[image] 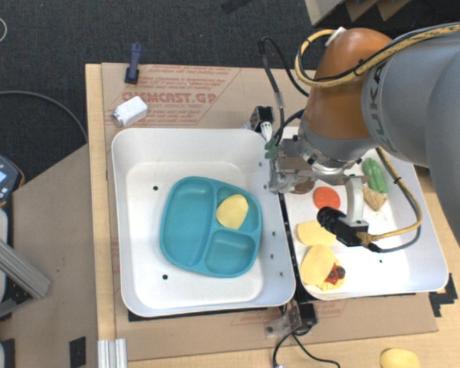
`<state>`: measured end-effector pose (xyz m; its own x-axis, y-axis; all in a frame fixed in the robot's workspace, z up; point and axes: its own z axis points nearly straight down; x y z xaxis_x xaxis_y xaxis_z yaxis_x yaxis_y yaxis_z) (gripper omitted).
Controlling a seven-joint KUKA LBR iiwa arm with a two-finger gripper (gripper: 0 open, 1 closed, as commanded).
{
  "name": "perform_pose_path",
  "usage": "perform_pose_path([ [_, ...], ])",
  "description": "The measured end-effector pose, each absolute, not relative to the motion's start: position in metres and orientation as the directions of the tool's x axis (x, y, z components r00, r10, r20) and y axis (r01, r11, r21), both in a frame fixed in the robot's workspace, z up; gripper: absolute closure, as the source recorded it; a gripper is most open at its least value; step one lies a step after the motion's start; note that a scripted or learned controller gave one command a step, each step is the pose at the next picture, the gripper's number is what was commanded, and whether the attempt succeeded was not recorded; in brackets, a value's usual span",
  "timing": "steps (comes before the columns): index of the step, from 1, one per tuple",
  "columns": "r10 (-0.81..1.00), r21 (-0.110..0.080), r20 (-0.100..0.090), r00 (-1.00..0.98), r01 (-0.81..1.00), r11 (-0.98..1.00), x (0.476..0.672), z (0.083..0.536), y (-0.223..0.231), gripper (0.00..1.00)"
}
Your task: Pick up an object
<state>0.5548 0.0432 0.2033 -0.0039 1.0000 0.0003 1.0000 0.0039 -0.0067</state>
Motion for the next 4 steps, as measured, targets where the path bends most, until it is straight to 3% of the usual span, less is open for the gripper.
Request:
perform_pose_path([
  [1, 1.000, 0.017, 0.006, -0.010, 1.000, 0.010, 0.560, 0.343, 0.111, 1.00],
  [2, 1.000, 0.006, -0.002, 0.007, 1.000, -0.007, 0.522, 0.374, 0.029, 1.00],
  [3, 1.000, -0.009, -0.001, 0.007, 1.000, -0.007, 0.492, 0.311, -0.020, 1.00],
  [4, 1.000, -0.010, 0.000, -0.001, 1.000, 0.001, 0.573, 0.176, -0.012, 1.00],
])
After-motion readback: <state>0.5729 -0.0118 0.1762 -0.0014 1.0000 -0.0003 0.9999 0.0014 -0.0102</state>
